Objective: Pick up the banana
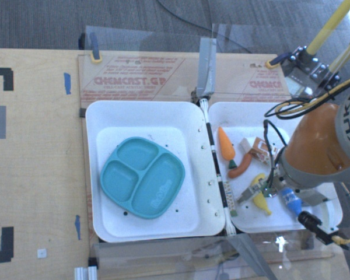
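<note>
Teal divided plate (142,177) fills my left bin (99,121). In the right bin (236,111) I see a carrot (225,144), then the banana (261,201) near-centre, touching the end effector (262,192); its grip I cannot tell.

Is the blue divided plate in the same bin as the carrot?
No, the blue divided plate lies in the left bin, while the carrot lies in the right bin.
</note>
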Available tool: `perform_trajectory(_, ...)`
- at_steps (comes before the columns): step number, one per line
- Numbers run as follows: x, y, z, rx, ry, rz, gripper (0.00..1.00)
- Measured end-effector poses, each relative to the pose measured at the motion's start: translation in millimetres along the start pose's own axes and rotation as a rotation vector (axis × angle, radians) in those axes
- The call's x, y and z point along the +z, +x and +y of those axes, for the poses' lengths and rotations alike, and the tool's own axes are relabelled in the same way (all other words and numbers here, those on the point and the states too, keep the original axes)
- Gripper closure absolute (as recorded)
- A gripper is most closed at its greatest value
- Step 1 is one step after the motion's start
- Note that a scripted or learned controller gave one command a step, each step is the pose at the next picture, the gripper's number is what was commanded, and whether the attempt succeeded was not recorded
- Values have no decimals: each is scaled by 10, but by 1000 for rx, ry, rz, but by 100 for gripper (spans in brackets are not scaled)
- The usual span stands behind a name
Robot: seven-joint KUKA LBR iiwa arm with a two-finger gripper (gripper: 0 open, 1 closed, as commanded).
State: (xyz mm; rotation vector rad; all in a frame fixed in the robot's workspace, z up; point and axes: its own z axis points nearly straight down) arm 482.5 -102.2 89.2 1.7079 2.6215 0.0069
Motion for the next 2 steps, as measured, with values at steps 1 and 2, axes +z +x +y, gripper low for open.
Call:
perform_trajectory(1,-108,-15,5,4,-4,-2,100)
perform_trajectory(2,-951,234,947,104,9,7,100)
